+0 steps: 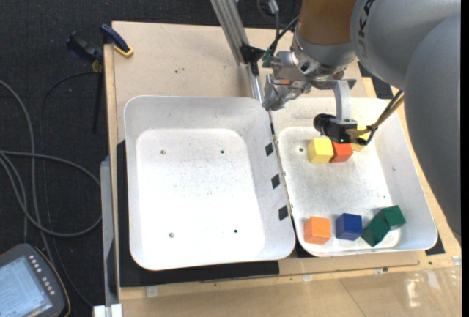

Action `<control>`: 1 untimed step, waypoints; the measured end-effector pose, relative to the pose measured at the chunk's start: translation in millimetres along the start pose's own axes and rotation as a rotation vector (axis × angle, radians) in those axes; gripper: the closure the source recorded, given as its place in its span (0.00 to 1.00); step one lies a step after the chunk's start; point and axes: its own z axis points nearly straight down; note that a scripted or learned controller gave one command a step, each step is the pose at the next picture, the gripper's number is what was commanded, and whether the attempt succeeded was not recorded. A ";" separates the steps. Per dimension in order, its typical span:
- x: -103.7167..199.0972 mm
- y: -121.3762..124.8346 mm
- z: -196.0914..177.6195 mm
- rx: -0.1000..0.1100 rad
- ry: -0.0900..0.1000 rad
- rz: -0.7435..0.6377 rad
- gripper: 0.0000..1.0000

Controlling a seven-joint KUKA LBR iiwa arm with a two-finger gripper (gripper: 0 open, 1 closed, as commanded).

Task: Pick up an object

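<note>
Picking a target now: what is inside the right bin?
In the right bin: a yellow block touching a red-orange block near the back; an orange block, blue block and green piece along the front. The arm covers its back right corner.

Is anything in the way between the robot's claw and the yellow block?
Nothing visible. The gripper is at the upper left corner of the right bin, with bare bin floor between it and the yellow block. A red-orange block sits against the yellow one's far side.
</note>
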 end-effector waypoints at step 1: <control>52.8 -0.2 13.6 0.000 0.000 0.000 1.00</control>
